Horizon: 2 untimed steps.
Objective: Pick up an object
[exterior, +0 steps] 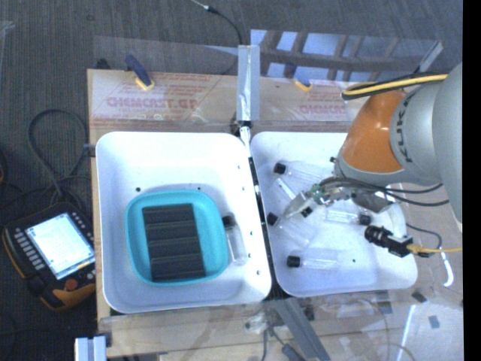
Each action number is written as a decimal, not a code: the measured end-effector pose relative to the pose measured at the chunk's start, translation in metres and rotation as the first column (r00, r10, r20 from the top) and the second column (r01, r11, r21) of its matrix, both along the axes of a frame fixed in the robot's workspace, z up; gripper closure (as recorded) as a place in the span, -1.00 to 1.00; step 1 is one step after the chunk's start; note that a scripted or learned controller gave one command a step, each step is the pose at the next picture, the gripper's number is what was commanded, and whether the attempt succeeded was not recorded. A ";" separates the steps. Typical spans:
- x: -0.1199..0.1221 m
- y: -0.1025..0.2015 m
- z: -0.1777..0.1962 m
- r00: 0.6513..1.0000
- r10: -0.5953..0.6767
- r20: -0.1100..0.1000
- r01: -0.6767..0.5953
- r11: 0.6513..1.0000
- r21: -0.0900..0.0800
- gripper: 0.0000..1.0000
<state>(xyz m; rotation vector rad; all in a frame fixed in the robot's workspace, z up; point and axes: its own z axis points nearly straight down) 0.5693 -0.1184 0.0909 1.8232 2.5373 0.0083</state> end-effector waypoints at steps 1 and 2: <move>0.001 0.001 0.010 1.000 -0.001 0.003 0.001 1.000 0.003 1.00; 0.082 0.059 0.088 0.999 0.035 -0.038 -0.035 0.999 0.005 1.00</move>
